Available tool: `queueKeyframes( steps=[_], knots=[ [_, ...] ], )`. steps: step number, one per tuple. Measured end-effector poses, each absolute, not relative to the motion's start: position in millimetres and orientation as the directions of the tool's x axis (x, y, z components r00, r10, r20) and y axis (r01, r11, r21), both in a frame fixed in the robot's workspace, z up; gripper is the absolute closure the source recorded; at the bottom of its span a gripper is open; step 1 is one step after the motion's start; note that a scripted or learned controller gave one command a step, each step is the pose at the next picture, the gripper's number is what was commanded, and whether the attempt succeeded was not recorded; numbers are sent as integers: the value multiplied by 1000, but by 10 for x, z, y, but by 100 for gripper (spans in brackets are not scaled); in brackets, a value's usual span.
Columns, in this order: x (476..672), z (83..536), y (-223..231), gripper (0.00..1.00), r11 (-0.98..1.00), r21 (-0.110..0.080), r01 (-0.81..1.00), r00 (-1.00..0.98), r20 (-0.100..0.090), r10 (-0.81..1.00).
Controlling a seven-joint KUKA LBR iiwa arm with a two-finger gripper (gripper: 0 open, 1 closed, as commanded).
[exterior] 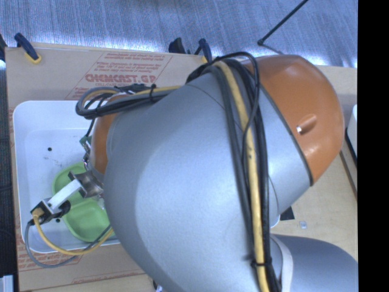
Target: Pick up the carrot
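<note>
The grey arm (200,187) hangs low over the left white bin (27,132) above two green objects (85,218); whether its gripper is spread or pressed together I cannot tell; the carrot's place is hidden, so a blind grab likely closes on green clutter instead.
</note>
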State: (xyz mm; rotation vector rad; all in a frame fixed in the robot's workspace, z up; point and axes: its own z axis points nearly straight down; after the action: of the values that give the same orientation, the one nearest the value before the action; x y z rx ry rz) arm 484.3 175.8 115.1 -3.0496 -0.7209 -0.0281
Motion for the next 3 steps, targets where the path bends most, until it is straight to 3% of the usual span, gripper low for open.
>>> queueKeyframes(
  steps=[1,2,3],
  knots=[
    [5037,923,1406,100,-677,-8,736,677,-7,736],
    [4760,932,1077,100,-516,-8,857,516,-2,857],
    [4832,2037,1681,100,-787,-10,617,787,-4,617]
  ],
)
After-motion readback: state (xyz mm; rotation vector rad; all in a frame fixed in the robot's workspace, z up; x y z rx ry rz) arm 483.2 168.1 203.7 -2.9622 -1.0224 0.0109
